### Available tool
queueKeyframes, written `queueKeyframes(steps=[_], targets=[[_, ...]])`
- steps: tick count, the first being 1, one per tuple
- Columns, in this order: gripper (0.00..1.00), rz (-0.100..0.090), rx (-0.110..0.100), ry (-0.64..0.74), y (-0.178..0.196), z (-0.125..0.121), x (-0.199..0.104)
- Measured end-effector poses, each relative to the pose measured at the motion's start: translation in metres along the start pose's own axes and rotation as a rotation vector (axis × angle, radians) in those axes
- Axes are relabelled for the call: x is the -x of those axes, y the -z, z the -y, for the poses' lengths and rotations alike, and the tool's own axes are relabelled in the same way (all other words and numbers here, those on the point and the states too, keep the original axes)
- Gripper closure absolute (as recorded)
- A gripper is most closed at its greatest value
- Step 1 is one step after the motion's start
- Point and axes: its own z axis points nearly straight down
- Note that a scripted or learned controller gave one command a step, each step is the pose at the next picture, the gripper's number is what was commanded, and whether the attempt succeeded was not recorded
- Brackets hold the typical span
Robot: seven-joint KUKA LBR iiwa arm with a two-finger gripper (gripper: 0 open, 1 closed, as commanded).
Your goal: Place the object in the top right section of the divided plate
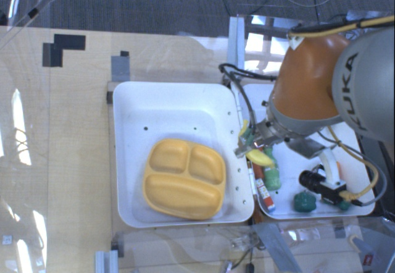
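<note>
While the yellow divided plate [184,178] lay in the left bin [166,102] with its three sections bare, the task's object seemed to be the small yellow banana-like toy [260,157], which sat at the left edge of the right bin [361,207], just beside the wall between the bins and right under the arm's wrist. To do the step well, I judged the hand [252,139] should close squarely across the toy's middle, lift it clear of the wall, carry it left and release it low over the plate's top right section, the smaller compartment nearest the dividing wall, so it would not roll into the long lower one. A green-topped bottle [270,177] and a red and white tube [261,191] lay touching or just beside the toy and could be dragged along; a dark green lump [303,202] lay well apart. The arm [315,74] reached in from the right, its orange band above the wrist, bent steeply down over the worktop. Whether the hand was clenched or released, I could not tell.
</note>
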Motion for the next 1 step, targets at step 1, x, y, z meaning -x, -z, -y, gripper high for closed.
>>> queueKeyframes(steps=[1], targets=[[1.00, 0.000, -0.001, 0.209, 0.0190, -0.0345, -0.0292]])
